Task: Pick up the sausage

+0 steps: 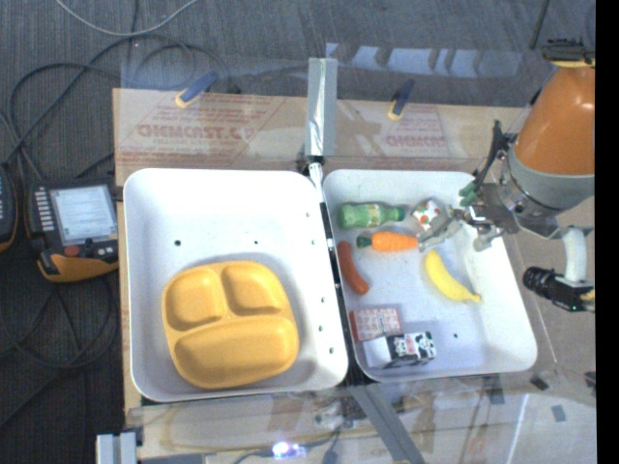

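In the right bin, the approach step is in hand, by my judgement; the arm reaches over that bin's upper right part; the gripper hangs there with fingers spread, pinching nothing; the sausage, reddish, slim and slanted, lies against the bin's left wall, well apart from the gripper; the next move calls for travel leftward, then descent.

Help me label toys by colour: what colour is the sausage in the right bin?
Reddish-brown; the camera view shows the sausage at the right bin's left wall.
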### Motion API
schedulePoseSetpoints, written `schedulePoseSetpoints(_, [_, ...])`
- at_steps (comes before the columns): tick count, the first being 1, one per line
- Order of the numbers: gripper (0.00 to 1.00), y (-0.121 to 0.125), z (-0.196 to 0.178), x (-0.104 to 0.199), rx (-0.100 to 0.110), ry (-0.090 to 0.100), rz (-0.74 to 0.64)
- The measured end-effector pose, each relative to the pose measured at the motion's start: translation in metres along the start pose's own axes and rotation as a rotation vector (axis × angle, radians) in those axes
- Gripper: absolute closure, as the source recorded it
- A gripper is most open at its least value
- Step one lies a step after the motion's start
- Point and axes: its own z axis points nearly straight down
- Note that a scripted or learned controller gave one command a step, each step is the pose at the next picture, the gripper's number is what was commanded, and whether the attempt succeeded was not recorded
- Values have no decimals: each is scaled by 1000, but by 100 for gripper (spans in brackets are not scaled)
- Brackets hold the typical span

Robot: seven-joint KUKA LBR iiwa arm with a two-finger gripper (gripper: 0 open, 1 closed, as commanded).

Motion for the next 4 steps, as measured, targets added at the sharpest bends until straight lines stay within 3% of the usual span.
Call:
schedulePoseSetpoints(1, [0,11,139,30,0,2,-416])
schedulePoseSetpoints(2, [0,64,155,27,-16,-2,-152])
schedulePoseSetpoints(3, [100,66,148,28,-17,1,-152])
schedulePoseSetpoints(4, [0,66,149,28,-16,1,-152])
